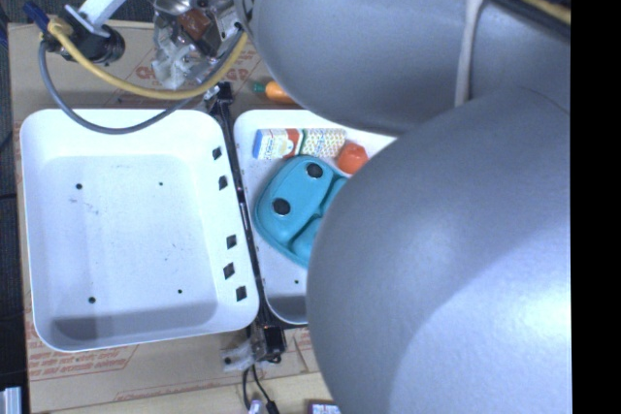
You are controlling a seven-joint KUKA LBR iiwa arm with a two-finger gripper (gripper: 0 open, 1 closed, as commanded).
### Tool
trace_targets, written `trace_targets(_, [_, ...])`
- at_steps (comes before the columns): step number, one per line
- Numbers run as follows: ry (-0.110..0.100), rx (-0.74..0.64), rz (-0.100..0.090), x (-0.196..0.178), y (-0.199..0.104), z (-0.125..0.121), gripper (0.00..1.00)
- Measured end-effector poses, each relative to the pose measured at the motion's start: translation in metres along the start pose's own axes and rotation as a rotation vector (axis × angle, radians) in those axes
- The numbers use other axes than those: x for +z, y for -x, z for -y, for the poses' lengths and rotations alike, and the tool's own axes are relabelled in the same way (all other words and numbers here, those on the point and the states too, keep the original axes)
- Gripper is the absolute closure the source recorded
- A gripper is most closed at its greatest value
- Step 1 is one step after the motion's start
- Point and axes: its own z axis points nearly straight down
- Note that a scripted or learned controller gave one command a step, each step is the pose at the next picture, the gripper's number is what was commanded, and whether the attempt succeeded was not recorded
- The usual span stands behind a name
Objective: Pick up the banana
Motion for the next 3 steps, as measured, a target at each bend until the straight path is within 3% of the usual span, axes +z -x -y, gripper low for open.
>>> trace_targets(1, [-0.001,-0.088,0.002,0.096,0.056,0.037,1.0])
trace_targets(2, [-0.004,-0.327,0.0,0.144,0.064,-0.054,1.0])
trace_targets(3, [-0.005,-0.257,0.0,0.214,0.111,-0.04,1.0])
